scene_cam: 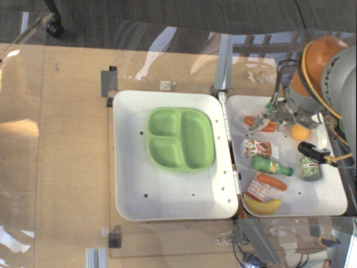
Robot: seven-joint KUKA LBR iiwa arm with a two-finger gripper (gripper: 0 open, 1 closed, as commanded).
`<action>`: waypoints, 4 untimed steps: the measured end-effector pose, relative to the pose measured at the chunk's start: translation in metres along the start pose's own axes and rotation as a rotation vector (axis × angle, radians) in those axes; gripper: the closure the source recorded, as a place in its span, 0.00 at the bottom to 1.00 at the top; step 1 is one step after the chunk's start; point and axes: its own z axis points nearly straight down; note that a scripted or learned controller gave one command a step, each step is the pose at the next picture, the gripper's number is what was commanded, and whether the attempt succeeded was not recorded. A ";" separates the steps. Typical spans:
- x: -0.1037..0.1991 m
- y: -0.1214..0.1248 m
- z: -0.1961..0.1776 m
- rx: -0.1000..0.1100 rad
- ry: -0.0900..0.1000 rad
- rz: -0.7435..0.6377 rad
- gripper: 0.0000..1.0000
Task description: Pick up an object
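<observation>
Gripper (261,123) is hovering low over a red carrot-like piece (266,126) at twelve o'clock in the right bin (334,205), probably lining up a grasp; jaw state: cannot tell.

Robotics lab or test cell, not a home. Wooden tabletop (56,149) fenced by clear plastic panels (167,43), with metal brackets (110,82) fixing two white bins (167,205) in place. Grey office-type carpet (167,4) beyond, with a chair caster (54,29) on it. Industrial arm (329,66), grey with orange band, hangs over the right bin with loose cables (281,74). Toy food (263,205) and a green divided plate (181,138) serve as test props.
</observation>
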 end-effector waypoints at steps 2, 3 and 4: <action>-0.051 0.014 0.008 0.026 0.002 0.540 0.00; -0.043 0.021 -0.040 -0.002 0.001 0.659 0.00; 0.003 0.022 0.006 0.016 -0.002 0.807 0.00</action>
